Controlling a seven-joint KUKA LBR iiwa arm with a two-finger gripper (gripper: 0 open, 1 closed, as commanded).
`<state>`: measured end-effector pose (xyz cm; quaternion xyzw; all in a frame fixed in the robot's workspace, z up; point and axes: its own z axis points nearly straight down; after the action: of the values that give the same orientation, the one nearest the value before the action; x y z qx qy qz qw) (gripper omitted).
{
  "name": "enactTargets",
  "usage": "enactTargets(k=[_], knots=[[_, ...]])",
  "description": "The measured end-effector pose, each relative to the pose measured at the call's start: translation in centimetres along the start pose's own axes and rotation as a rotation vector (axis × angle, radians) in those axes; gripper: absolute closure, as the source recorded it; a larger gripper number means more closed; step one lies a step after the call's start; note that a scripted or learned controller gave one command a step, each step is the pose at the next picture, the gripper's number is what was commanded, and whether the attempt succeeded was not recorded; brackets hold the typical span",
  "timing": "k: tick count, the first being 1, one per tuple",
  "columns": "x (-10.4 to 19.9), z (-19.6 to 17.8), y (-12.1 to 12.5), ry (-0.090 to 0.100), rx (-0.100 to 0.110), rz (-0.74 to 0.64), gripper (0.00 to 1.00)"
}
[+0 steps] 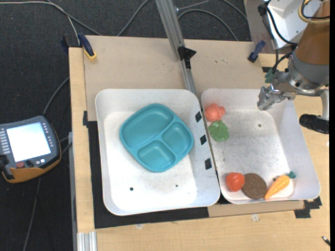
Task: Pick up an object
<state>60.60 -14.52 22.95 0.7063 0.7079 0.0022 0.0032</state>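
Camera view: pincer (265,99) over right bin's (306,156) far-right corner, finger state unclear, nearest toys peach (214,112) and green piece (219,132) to its left.

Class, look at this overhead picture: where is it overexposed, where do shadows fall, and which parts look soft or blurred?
In the camera view, the white housing at top right is blown out; the handheld screen at left glares white. Lighting on the bins is even, with faint shadows beside the blue plate and the toy food. The gripper looks slightly soft; the carrot and the brown disc stay fairly sharp.
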Motion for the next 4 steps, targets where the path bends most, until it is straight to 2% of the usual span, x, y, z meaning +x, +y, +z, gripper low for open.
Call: enactTargets(k=[1, 3, 4], knots=[[0.0, -3.2, 0.1, 0.001, 0.003, 0.001, 1.0], [11.2, -0.5, -2.5, 0.005, 0.011, -0.004, 1.0], [16.3, -1.3, -3.9, 0.005, 0.01, -0.004, 1.0]])
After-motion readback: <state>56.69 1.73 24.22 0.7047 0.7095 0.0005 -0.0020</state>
